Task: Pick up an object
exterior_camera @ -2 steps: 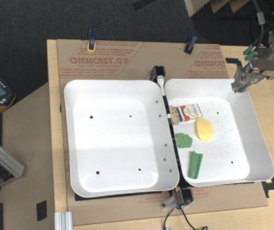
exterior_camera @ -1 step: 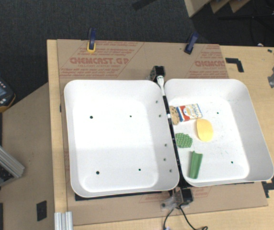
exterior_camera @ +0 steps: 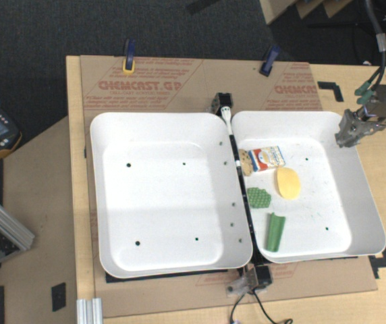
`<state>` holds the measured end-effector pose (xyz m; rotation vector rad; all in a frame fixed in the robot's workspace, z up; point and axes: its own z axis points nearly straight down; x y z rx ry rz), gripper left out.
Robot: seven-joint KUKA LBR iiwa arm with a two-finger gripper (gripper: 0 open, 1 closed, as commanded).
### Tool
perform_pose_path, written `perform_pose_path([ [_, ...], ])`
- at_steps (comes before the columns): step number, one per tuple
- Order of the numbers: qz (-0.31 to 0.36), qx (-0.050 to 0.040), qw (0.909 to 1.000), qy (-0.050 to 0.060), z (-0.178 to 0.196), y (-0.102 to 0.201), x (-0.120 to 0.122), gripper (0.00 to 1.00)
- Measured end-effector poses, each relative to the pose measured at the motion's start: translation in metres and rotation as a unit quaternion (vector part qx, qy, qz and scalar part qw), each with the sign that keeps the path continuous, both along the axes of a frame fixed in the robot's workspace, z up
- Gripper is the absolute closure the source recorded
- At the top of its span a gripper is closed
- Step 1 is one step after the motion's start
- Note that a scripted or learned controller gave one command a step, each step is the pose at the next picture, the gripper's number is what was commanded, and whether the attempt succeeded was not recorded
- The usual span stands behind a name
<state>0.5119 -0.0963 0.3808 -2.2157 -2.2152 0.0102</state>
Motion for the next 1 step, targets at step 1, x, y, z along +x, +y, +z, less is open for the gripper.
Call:
perform_pose_path([
  [1, 0.000, -0.0015, 1.0000, -0.009, 0.0543, 0.0014, -0.0331, 1.00],
])
